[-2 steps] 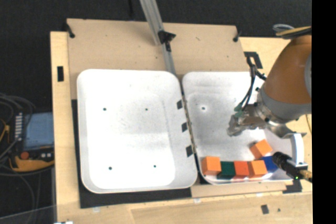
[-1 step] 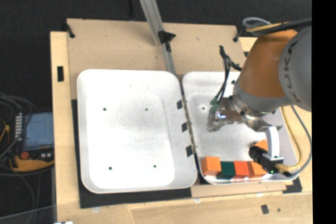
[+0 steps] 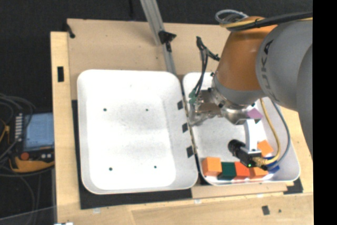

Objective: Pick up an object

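While the grey and orange arm (image 3: 253,68) reaches in over the right bin (image 3: 210,137), its bulk covers most of the gripper (image 3: 202,108), so I cannot tell how the gripper stands or whether it has hold of anything. Just below the gripper, toward the near edge of that bin, an orange block (image 3: 211,165) sits touching a green block (image 3: 228,170), with more orange pieces (image 3: 247,171) just beside them. A purple piece (image 3: 255,113) peeks out from under the arm, to the right of the gripper. A black fitting (image 3: 239,151) with cables hangs above the blocks. To the left of the gripper lies the left bin (image 3: 131,129). Both bins rest on the tabletop (image 3: 105,45).
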Controlling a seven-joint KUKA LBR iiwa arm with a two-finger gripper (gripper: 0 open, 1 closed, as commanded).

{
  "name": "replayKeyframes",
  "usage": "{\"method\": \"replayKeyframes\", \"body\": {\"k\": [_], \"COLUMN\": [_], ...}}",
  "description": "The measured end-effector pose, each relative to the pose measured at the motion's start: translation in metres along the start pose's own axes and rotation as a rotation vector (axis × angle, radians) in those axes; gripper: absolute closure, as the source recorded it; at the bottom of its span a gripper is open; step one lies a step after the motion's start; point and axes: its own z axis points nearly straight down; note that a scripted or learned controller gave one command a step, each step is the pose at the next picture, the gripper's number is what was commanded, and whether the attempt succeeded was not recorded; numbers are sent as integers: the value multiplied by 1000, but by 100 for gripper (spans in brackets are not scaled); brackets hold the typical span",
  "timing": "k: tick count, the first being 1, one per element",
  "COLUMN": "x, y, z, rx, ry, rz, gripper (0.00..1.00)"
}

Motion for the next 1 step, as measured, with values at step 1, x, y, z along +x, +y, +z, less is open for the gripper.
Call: {"method": "replayKeyframes", "body": {"k": [1], "x": [56], "y": [10], "z": [-9], "rx": [0], "ry": [0], "rz": [0], "gripper": [100]}}
